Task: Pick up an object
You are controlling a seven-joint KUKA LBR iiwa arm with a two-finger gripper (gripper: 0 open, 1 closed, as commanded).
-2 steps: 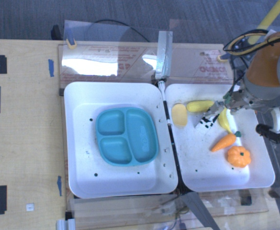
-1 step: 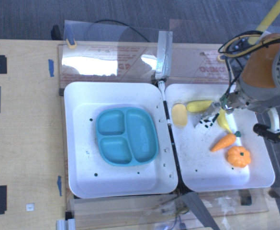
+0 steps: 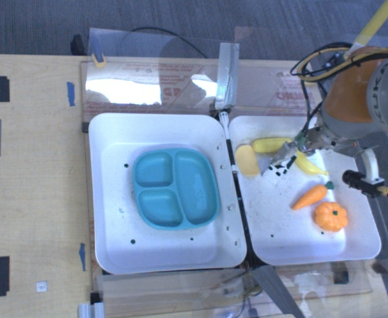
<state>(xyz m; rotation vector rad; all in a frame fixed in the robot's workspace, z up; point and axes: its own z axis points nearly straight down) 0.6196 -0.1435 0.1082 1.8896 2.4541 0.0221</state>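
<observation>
Bins, two, shallow white plastic, side by side on a pale wooden tabletop [image 3: 34, 177]; we list contents by compartment. Left white bin [image 3: 107, 138]: one turquoise plastic divided plate [image 3: 176, 188], three sections, lying flat near the middle, apparently as a target or spare item. Right white bin [image 3: 359, 244]: a pale yellow rounded toy piece [image 3: 247, 159] near the dividing wall, a yellow toy banana [image 3: 268, 144] just beside it, another yellow curved toy piece [image 3: 311, 165], an orange toy carrot [image 3: 310, 197] and a small orange toy pumpkin [image 3: 331, 216], these last two close together. Tool [image 3: 284, 162], dark, at the end of the grey arm with an orange band [image 3: 353, 98], sits low over the right bin between the yellow pieces; we cannot tell how it stands, and nothing visibly sits in it. We judge the items scattered loose so any may serve as the pick. Surroundings: clear plastic sheeting [image 3: 154, 78] behind the bins, blue tape marks [image 3: 70, 93] on the tabletop, grey carpet [image 3: 180, 5] beyond.
</observation>
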